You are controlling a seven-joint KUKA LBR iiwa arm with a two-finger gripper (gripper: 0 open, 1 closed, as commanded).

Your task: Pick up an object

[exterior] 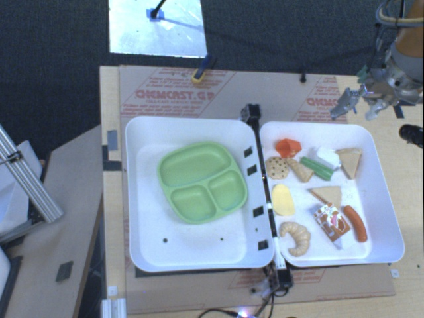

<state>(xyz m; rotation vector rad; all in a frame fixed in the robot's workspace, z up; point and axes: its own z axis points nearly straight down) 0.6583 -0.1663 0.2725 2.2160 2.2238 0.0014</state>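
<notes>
The right bin (381, 197) holds several toy foods: a red pepper (288, 147), a cookie (277, 167), a green pickle (318, 167), a bread wedge (350, 160), a yellow piece (283, 200), a croissant (296, 237), a sandwich triangle (327, 195), a wrapped snack (332, 222) and a red sausage (355, 223). My gripper (360, 105) hangs above the bin's far right corner, beyond its back rim. Its two fingers (343, 103) are spread apart with nothing between them.
The left bin (142, 177) holds a green three-compartment tray (201, 181). A black hinge strip (258, 177) divides the two bins. A shiny metal plate (157, 18) lies behind the bench. A metal rail (26, 181) leans at the left edge.
</notes>
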